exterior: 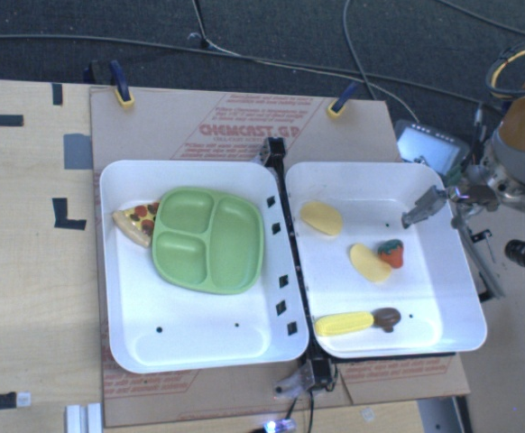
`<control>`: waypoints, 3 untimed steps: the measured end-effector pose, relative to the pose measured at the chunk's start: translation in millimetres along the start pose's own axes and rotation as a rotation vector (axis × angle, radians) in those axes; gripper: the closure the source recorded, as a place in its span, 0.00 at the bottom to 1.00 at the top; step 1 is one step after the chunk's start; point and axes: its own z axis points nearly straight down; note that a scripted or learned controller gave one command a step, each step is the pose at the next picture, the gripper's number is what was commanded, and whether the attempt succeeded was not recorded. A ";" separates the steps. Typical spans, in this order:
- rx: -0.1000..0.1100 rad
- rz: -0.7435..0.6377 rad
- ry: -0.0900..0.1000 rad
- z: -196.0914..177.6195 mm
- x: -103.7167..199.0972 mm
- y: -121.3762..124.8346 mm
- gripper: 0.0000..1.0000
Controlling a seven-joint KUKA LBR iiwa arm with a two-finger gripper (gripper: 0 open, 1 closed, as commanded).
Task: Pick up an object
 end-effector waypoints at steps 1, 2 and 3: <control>-0.012 -0.004 -0.003 -7.3 0.5 2.7 0.00; -0.008 -0.003 -0.002 49.2 -6.4 -4.3 0.00; -0.008 -0.005 -0.002 98.1 0.5 2.3 0.00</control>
